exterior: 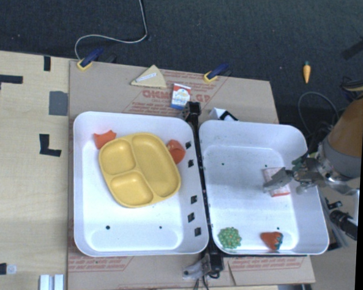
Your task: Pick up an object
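Note:
In the right bin (255,140), a small white and pink packet (278,189) lies right of centre. My gripper (288,184) hangs low over it, reaching in from the right, and stands open. One grey finger (275,180) lies across the packet's top edge and the other finger (306,183) is to its right. Nothing shows between the fingers. A green bumpy ball (229,237) and a red strawberry-like piece (272,240) rest near the bin's front wall.
The left bin (85,215) holds a yellow divided plate (139,169), with an orange piece (104,137) at its upper left and a red-orange piece (177,151) at its right. Behind the bins on the cardboard lie a small carton (181,97) and a wedge (150,77).

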Robot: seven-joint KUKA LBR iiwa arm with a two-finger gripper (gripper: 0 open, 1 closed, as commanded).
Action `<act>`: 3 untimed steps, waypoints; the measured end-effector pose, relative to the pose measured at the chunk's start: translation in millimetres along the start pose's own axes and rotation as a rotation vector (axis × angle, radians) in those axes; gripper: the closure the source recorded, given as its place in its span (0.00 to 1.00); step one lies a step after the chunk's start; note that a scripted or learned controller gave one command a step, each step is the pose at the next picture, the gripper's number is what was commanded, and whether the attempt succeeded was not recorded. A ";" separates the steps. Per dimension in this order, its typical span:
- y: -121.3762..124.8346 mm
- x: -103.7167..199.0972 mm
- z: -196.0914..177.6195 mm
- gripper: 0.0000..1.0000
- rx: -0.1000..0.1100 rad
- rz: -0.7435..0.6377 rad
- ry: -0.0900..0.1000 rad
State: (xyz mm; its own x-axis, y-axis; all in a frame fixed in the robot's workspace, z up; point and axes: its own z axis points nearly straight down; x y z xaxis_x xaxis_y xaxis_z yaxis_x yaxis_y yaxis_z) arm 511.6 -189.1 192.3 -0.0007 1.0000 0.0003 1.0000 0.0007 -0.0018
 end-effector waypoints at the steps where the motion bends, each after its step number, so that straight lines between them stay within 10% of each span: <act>1: 40.9 -34.6 50.7 0.00 0.001 0.001 -0.001; 2: 13.8 -34.9 105.5 0.00 -0.005 0.000 -0.002; 3: 66.8 -4.9 105.0 0.00 -0.008 -0.002 -0.004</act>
State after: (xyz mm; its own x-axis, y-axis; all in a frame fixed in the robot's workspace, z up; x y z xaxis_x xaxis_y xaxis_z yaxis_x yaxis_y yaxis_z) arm 578.2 -193.9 87.2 -0.0022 1.0000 -0.0033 1.0000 0.0022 0.0067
